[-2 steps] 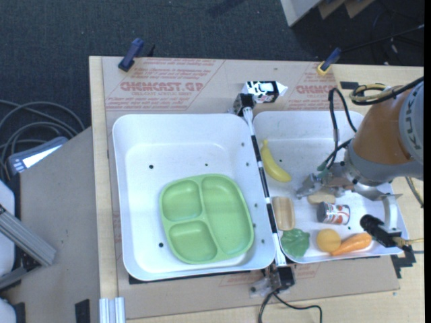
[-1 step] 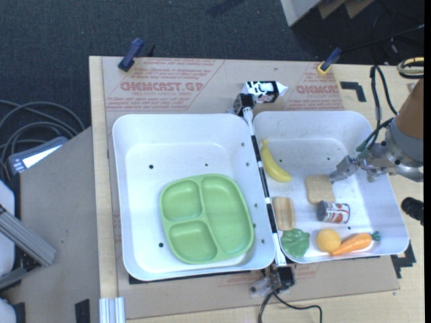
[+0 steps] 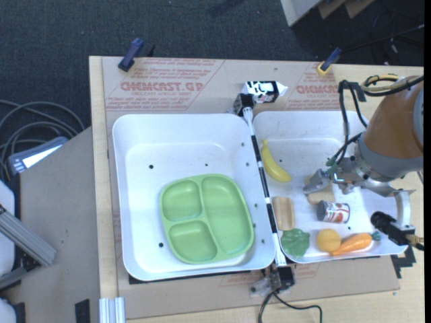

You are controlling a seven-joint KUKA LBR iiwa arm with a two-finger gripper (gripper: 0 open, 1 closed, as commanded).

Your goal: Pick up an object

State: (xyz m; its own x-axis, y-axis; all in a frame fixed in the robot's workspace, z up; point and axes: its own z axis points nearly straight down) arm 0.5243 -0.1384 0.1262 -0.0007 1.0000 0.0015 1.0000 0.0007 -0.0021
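Just right of centre in the frame, the gripper (image 3: pixel 322 182) hangs low in the right bin (image 3: pixel 296 130); whether its fingers are spread or pressed together I cannot tell. Below it lies a red-and-white can (image 3: pixel 334 212), with a banana (image 3: pixel 274 163) to the left, then bread (image 3: pixel 284 213), broccoli (image 3: pixel 295 241), an orange (image 3: pixel 328 240) and a carrot (image 3: pixel 353 243). A green divided plate (image 3: pixel 205 217) sits in the left bin (image 3: pixel 135 147).
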